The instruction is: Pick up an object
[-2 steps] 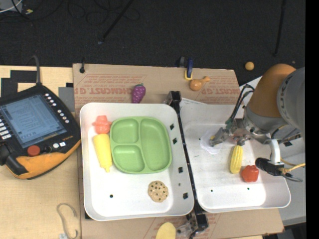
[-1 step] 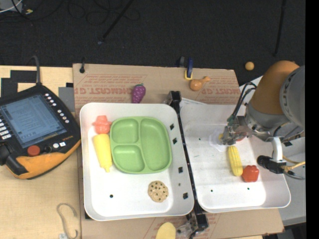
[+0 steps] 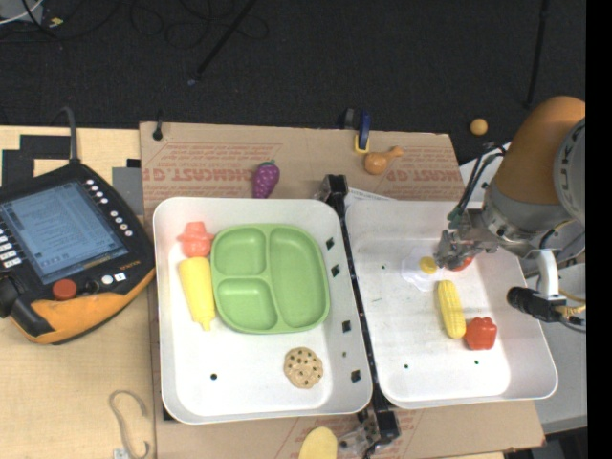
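Gripper [image 3: 457, 253] lowered into the right bin [image 3: 402, 352] at right of frame, its grip state impossible to tell, beside a small yellow and red piece [image 3: 429, 266]; corn [image 3: 449, 309] and red pepper [image 3: 480, 333] lie unlifted, so picking likely remains.

Beyond your gripper [image 3: 455, 256] lies a dark black carpeted floor [image 3: 287, 46] crossed by thin black cables [image 3: 220, 36]. Beneath it, a flat brown cardboard sheet [image 3: 306, 161] printed with red lettering covers the pale wooden bench top [image 3: 57, 390]. Far to its left rests a black-and-orange handheld control pendant [image 3: 67, 247] with a lit screen. Lighting is even, casting soft shadows.
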Controlling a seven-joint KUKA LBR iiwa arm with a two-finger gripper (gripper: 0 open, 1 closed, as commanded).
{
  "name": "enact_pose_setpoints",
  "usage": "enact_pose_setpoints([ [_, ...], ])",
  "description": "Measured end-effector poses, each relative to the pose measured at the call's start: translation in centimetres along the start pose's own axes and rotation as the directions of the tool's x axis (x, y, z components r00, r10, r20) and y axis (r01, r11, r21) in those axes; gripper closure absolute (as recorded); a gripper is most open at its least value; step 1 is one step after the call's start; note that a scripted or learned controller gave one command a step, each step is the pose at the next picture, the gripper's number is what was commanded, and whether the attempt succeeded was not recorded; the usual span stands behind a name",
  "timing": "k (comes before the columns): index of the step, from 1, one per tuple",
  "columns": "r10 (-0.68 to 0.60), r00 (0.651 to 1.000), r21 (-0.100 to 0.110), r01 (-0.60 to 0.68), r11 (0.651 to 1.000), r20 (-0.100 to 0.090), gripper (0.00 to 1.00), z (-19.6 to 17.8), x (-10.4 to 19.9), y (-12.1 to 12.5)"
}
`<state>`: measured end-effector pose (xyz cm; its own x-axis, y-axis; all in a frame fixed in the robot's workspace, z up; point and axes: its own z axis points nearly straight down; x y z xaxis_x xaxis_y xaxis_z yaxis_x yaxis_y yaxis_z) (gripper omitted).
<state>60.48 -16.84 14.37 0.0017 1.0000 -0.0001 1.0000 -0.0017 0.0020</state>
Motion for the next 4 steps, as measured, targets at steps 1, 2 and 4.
enact_pose_setpoints([
  [1,0.0,1.0,-0.001,0.0,1.0,0.001,1.0,-4.8,-0.7,-0.4],
  [2,0.0,1.0,-0.001,0.0,1.0,0.0,1.0,-8.6,-0.9,-0.4],
  [4,-0.004,1.0,0.007,0.004,1.0,-0.003,1.0,-6.8,9.8,-3.1],
])
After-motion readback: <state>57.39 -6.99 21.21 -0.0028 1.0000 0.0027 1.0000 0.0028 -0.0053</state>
